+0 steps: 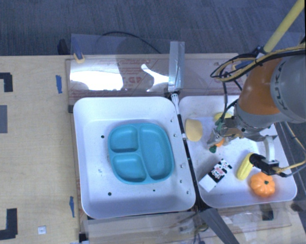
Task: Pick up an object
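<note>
Several objects lie near our gripper [219, 136] in the right bin [286, 194]: a pale yellow piece [194, 129] just beside it, a pumpkin [262, 185] further off, while its grip stays unreadable.

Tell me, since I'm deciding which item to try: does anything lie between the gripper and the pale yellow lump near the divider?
Nothing visible does. The gripper hangs just right of the pale yellow lump, with bare bin floor between them. The other items lie nearer the camera.
</note>
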`<state>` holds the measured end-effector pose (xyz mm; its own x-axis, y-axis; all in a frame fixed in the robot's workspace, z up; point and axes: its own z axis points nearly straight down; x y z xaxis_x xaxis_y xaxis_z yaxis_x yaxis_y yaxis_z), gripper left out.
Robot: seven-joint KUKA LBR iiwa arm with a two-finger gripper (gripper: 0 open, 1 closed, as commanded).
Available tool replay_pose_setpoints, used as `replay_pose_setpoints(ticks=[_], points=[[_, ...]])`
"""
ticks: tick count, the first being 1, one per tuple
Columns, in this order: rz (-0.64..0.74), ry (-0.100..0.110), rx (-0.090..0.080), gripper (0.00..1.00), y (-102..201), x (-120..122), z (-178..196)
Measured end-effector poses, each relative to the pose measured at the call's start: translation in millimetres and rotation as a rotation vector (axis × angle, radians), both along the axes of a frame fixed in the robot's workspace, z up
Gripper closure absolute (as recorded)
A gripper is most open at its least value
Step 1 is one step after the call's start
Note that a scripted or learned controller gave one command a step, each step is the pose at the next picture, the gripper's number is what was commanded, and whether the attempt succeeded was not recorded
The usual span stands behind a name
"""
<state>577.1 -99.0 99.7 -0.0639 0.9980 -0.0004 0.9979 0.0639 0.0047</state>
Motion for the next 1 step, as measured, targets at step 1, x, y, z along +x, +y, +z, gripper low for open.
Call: replay_pose_setpoints(ticks=[1], points=[[-0.169,0.001,0.002,1.00,47.7,-57.3,86.9]])
